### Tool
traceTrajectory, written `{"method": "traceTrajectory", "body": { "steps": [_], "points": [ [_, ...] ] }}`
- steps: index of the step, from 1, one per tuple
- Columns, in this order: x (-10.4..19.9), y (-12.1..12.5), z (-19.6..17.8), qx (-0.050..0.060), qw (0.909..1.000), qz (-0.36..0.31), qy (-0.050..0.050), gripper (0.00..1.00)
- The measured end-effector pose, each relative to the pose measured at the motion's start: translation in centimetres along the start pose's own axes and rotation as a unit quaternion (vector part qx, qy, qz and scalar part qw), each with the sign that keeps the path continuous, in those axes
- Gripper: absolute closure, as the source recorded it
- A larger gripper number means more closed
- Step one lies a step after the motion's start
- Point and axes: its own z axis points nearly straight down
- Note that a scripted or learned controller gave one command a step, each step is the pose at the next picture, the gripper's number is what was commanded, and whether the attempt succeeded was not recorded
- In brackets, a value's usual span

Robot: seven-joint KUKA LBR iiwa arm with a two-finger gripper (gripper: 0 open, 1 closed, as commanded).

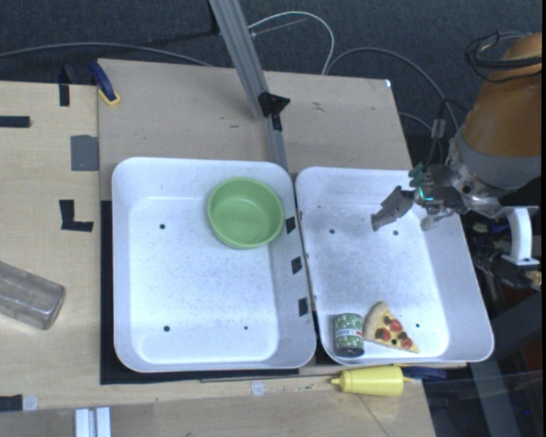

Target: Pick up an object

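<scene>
My gripper hangs over the upper right part of the right bin, open, with nothing between its fingers. At that bin's front edge a small green can stands beside a toy pizza slice, well below the gripper. A green bowl sits in the back of the left bin.
A yellow squeeze bottle lies on the bench just in front of the right bin. A clear plastic container rests on the table at far left. A grey pole slants down to the bins' back edge.
</scene>
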Motion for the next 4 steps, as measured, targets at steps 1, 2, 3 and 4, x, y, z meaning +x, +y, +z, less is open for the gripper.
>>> {"method": "traceTrajectory", "body": {
  "steps": [1, 2, 3, 4],
  "points": [
    [0.0, 0.0, 0.0, 0.0, 1.0, 0.0, 0.0, 0.0],
    [0.0, 0.4, 4.4, 0.002, 1.0, 0.001, 0.0, 0.0],
    [0.3, -0.3, 10.8, 0.004, 1.0, 0.001, 0.0, 0.0],
    [0.6, -1.4, 16.6, 0.004, 1.0, 0.001, 0.001, 0.0]
  ]
}}
